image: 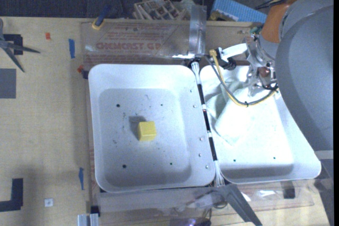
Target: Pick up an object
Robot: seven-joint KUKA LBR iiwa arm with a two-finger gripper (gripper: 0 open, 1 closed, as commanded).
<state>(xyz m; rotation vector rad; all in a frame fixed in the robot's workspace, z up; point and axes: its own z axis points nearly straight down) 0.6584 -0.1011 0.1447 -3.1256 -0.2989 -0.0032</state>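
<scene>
One small yellow foam cube (pixel 147 130) sits in the left white plastic bin (pixel 106 79). The metal gripper (pixel 259 74) hangs over the right bin (well apart), so a grab there could miss.

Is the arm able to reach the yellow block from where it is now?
Probably yes. The yellow block lies alone on the left bin floor with nothing over it; the gripper is above the right bin.

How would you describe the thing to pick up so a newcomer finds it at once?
Look at the left white bin. Near the middle of its floor sits a small yellow block. It is the lone bright, solid thing there, among tiny dark specks.
</scene>
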